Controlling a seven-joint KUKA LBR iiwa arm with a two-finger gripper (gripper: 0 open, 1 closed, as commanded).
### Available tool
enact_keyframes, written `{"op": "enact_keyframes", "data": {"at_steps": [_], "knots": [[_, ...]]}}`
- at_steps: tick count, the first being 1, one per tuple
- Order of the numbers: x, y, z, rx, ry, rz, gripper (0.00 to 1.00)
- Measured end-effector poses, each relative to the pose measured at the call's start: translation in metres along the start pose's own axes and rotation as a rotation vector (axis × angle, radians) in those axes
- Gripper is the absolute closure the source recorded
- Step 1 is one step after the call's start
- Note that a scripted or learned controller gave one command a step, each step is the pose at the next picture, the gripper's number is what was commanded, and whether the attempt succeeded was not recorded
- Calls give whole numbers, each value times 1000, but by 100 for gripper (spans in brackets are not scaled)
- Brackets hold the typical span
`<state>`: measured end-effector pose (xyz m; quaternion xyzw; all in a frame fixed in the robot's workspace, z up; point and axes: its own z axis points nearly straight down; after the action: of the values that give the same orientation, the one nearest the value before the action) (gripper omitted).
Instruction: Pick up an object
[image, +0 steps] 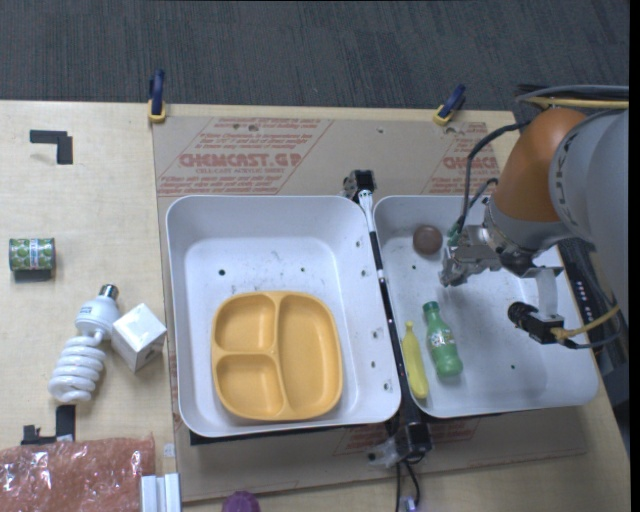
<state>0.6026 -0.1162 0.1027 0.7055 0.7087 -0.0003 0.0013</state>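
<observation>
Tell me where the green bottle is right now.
The green bottle lies in the right bin, just right of the yellow banana, below the gripper.

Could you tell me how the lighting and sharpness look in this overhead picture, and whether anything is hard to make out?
Camera view: even, soft light, with faint shadows beside the yellow tray and the green bottle; no strong glare on the white bins; the picture is slightly soft overall, and the claw is too small and dark to make out clearly.

A yellow divided plate (277, 355) in a white bin (190, 300); green bottle (441, 340), yellow banana (414, 361), brown ball (427, 239).
</observation>
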Motion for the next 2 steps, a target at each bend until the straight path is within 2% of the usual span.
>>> {"op": "enact_keyframes", "data": {"at_steps": [1, 2], "knots": [[0, 0, 0, 0, 0, 0, 0], [-23, -104, 10, 2, 2, 6, 0]]}}
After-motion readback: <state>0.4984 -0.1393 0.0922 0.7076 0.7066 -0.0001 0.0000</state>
